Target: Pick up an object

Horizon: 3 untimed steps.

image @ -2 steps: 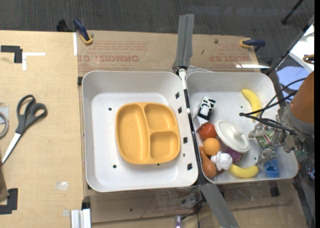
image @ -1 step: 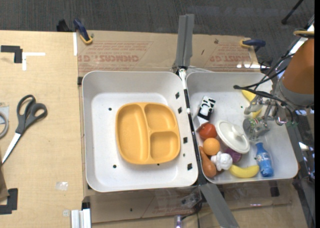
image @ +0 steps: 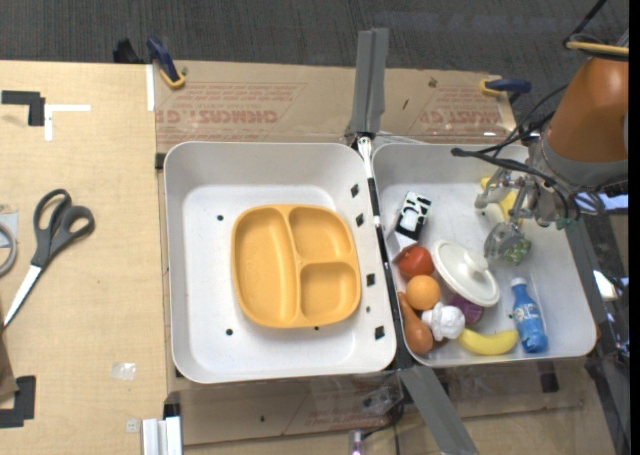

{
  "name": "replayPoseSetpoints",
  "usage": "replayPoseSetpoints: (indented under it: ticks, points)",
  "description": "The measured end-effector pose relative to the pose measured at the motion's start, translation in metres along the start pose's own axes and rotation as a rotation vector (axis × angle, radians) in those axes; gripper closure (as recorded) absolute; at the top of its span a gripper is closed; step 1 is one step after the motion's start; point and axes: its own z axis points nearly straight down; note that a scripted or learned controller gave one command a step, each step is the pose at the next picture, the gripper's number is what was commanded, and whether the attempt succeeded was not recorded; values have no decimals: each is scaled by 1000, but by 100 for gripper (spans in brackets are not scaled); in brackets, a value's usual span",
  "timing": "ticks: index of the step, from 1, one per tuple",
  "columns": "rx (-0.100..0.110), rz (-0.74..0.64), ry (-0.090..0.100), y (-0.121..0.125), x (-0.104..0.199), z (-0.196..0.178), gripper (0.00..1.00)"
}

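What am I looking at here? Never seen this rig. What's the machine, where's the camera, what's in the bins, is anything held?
One camera, fixed above a bench, looks down at a slant. The machine is a robot arm, grey with an orange band, reaching in from the right. Its gripper hangs over the right bin; something small and greenish sits at its tip, but the picture is too blurred to tell whether it is held.

The left bin holds a yellow divided tray. The right bin holds a jumble: a white lid, a blue bottle, a banana, an orange, a tomato and a black-and-white item.

Scissors lie on the bench at left, outside the bins. The job is simply to pick up any one object.
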Motion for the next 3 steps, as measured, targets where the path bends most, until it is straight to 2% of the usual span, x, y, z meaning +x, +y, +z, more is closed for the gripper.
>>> replayPoseSetpoints:
  ticks: [1,2,3]
  points:
    - [1,75,-2,-14,-15,-1,0]
    - [-1,72,-10,-12,-17,-13,100]
    - [1,72,-10,-12,-17,-13,0]
